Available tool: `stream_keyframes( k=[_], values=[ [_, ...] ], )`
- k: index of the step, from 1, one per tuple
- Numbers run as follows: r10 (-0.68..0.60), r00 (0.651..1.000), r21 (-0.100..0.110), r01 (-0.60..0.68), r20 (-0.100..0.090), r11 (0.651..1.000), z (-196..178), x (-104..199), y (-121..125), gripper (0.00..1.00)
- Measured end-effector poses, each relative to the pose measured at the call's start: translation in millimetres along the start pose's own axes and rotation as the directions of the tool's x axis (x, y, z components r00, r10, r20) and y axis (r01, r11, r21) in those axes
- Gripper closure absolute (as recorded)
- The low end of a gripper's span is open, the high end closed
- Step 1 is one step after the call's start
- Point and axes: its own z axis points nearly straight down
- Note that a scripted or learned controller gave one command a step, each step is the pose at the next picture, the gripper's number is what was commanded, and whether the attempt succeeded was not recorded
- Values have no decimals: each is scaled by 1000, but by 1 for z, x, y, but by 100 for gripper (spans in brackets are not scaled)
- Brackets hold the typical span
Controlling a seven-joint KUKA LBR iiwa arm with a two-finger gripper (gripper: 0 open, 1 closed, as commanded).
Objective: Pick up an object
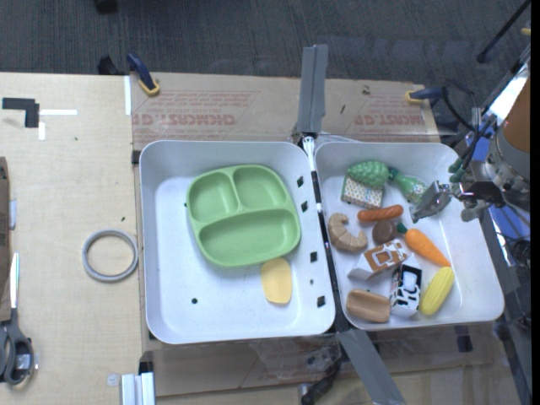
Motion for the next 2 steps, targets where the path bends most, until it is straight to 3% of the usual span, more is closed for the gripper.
stream_keyframes(
  k=[1,2],
  values=[
    [-28,1000,-1,28,0,1000,70,-49,-21,0],
    [-258,966,-15,258,7,966,168,-74,5,0]
  ],
)
